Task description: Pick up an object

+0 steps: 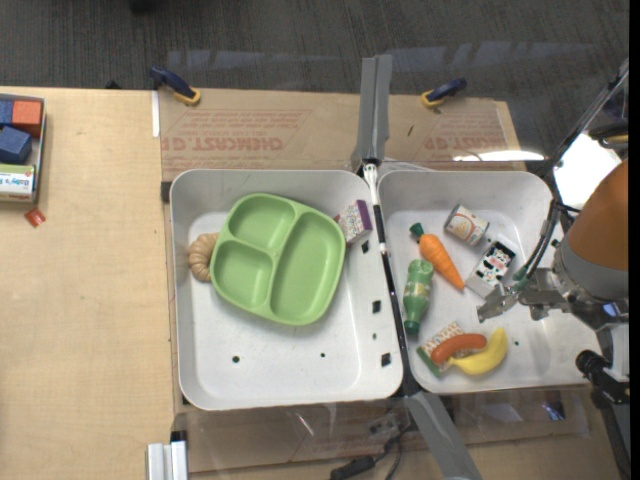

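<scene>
**Two white bins, seven small items, pincer low in the right bin**

Two shallow white plastic bins sit side by side on the counter [90,298]. The left bin [200,368] holds three things: one light green divided plastic plate [275,258] with three compartments, one tan ridged toy pastry [202,256] tucked against the plate's left edge, and one small purple and white packet [354,220] at the plate's upper right. The right bin [480,183] holds five: one orange toy carrot [437,255] with a green top, one green plastic bottle [416,295], one small tan can [465,226] lying on its side, one white carton with black patches [495,264], and one yellow toy banana [482,357] touching a red toy sausage in a tray [450,347].

Behind the bins lies flat brown cardboard [240,133] with printed red writing, upside down and too blurred to read surely. Two blue and yellow clamps [175,84] hold its far edge. A box of red and blue blocks [20,143] stands at the counter's left edge.

The pincer [500,303] hangs near the right bin's right side, its state impossible to judge. The black-patched carton lies just above its tip, the banana just below, the carrot to its left.
</scene>
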You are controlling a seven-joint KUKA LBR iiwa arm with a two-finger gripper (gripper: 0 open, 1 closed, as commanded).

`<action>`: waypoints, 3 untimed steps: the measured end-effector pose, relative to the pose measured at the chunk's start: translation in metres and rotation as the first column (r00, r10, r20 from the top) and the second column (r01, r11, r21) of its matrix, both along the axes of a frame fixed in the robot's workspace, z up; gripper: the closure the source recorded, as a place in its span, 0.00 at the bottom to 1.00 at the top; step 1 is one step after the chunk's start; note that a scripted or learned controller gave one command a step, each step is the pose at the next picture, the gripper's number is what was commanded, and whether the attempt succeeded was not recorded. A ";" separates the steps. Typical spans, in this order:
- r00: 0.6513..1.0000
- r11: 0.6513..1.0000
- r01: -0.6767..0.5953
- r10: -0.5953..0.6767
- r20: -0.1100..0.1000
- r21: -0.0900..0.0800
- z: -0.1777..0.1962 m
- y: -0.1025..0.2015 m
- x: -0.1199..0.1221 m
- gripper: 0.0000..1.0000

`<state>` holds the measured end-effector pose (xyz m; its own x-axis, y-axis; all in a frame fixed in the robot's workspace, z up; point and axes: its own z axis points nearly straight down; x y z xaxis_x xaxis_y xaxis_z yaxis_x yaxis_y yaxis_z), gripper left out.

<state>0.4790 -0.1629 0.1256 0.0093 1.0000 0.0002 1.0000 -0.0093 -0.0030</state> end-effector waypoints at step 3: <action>1.000 1.000 -0.009 0.009 0.001 0.000 -0.035 0.069 0.005 0.00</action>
<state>0.4839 -0.0935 0.0910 0.0005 1.0000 0.0000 1.0000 -0.0005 -0.0020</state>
